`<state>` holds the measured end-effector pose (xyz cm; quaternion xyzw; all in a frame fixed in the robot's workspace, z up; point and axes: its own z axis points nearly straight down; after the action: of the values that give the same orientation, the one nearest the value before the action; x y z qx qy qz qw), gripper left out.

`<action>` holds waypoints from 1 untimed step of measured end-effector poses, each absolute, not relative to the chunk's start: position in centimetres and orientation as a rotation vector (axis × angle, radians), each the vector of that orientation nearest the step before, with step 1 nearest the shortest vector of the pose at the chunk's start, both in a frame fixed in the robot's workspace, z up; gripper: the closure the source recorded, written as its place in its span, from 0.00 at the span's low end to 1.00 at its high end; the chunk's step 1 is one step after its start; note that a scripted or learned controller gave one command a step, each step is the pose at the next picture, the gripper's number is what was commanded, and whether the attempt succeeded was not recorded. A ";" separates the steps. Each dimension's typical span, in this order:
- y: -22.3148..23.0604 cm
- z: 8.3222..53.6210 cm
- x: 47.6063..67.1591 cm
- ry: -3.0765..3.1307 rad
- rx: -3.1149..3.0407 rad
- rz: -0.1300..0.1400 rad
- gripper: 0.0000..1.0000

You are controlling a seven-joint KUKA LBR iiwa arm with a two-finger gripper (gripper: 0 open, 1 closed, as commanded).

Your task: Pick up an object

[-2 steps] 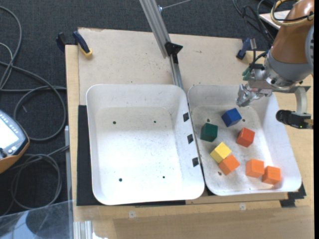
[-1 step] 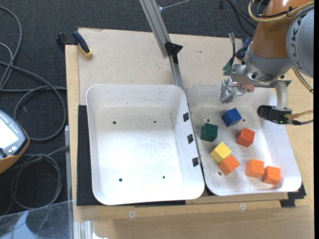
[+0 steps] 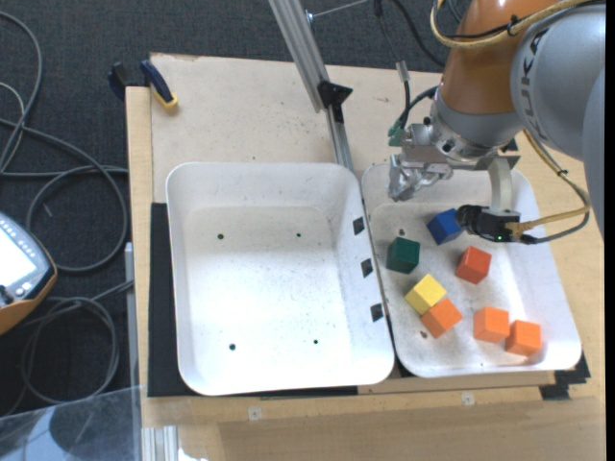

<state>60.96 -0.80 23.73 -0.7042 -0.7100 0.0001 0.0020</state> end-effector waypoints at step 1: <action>3.9 23.7 60.7 -2.226 -2.211 0.002 1.00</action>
<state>60.72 3.89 23.67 -0.7047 -0.7095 0.0006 0.0020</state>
